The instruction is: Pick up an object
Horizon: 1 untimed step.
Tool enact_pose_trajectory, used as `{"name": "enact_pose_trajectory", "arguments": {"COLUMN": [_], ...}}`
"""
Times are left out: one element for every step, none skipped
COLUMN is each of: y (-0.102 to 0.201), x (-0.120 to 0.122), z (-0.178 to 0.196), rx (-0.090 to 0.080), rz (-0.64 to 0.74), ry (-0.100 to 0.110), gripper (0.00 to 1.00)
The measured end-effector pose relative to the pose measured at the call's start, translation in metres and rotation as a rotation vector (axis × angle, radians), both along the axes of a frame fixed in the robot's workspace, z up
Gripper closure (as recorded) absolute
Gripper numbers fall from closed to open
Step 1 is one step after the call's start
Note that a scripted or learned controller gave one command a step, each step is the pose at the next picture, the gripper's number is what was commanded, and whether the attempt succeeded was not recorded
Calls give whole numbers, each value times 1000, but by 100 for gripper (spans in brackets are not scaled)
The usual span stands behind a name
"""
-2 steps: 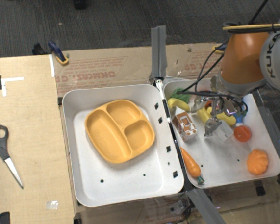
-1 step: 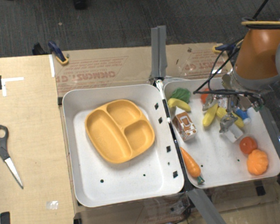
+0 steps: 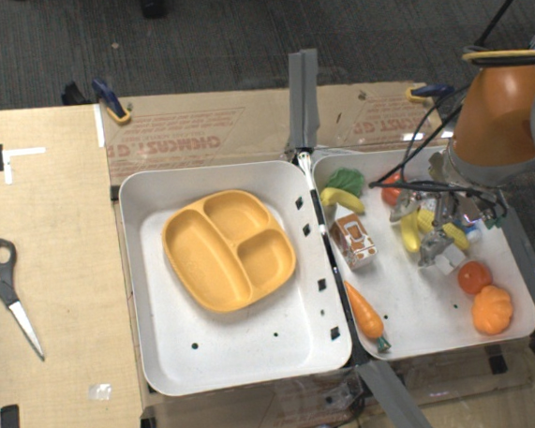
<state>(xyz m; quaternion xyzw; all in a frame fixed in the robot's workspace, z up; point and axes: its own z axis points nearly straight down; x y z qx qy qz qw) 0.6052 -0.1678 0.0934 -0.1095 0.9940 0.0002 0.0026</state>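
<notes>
I have one fixed camera, set above the surface (image 3: 48,276) and looking down at a slant. It sits far enough back to take in both bins: the right bin (image 3: 419,321) lies under the claw (image 3: 437,239), the left bin (image 3: 158,351) well to its left. The arm (image 3: 498,116) comes in from the frame's right. Dark floor (image 3: 230,24) runs along the top, beyond the claw.

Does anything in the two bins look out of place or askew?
Slightly: the carrot lies against the divider at the right bin's left edge, and the yellow divided plate sits rotated in the left bin. No spill or damage shows.
</notes>
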Motion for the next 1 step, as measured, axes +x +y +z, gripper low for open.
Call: {"name": "enact_pose_trajectory", "arguments": {"y": [-5], "x": [-26], "z": [-1], "rx": [0], "rz": [-55], "ry": [2], "gripper": [0]}}
